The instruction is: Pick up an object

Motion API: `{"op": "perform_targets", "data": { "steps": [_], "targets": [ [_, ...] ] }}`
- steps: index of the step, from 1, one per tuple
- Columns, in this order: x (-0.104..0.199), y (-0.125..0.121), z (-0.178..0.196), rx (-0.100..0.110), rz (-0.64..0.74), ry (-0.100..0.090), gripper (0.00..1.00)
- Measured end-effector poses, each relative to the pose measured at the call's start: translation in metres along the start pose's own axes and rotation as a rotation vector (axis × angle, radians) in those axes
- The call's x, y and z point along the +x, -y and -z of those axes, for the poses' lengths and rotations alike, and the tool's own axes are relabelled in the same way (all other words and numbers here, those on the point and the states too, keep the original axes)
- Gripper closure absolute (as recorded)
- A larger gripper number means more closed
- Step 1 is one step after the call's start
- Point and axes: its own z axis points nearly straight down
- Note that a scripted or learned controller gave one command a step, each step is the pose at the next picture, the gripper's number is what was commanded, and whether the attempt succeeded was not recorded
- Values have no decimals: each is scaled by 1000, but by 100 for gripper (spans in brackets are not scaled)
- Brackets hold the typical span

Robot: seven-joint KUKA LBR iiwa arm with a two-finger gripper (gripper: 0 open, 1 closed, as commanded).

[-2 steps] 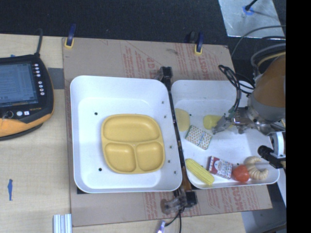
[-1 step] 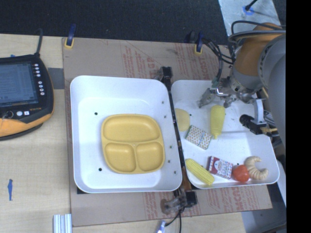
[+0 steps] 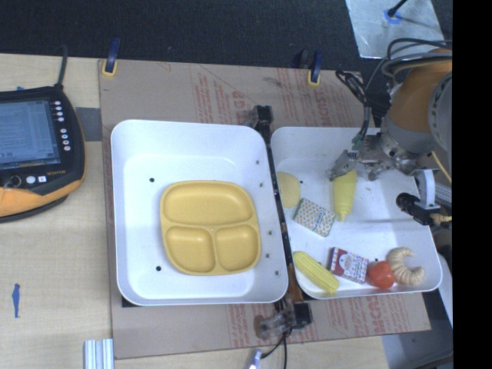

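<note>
Cardboard-covered bench, two white bins side by side | left bin (image 3: 131,206) holds a yellow divided plate (image 3: 209,226) | we see the gripper (image 3: 355,167) at upper right of the right bin (image 3: 307,141), fingers closed on the top of a yellow corn cob (image 3: 344,194) | lower right: second corn cob (image 3: 316,272), red carton (image 3: 348,264), tomato (image 3: 380,274), croissant (image 3: 406,266).

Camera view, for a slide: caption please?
Pincer over a yellow corn cob in the right bin; yellow tray in the left bin.
</note>
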Motion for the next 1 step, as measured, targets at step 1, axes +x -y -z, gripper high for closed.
{"op": "perform_targets", "data": {
  "steps": [1],
  "targets": [
    [54, 45, -1, 1, 5, 1, 0]
  ]
}}
